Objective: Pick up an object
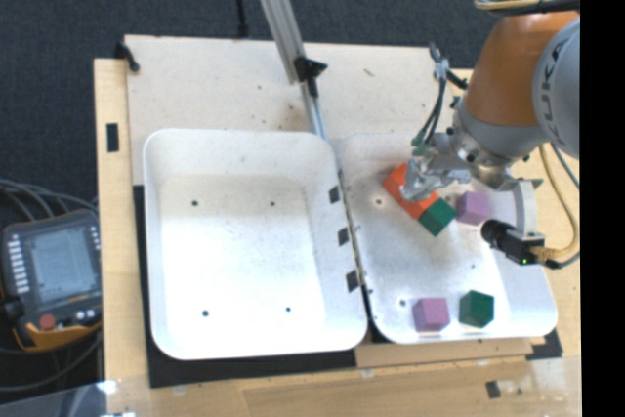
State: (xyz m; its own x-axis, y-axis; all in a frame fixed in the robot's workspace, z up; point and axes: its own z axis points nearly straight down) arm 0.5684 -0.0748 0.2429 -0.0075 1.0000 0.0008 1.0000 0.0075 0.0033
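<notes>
Over the right bin (391,322), near its upper middle, the gripper (422,183) is reaching down onto an orange block (399,185), its metal end sitting right against the block's right side. Whether the fingers are apart or together cannot be told, since the wrist is covering them, and nothing is showing the block caught between them. A green cube (437,216) is lying tilted just below and to the right of the orange block, touching or nearly touching it, and a light purple cube (474,207) is resting just beside the green one, partly under the arm (518,83). These two are crowding the gripper's lower right side. Near the bin's front edge, well apart from that cluster, a second purple cube (430,312) and a darker green cube (477,308) are sitting side by side. The left bin (166,151) is lying alongside, and a slanted aluminium rail (276,0) is crossing above the gap between the bins.
</notes>
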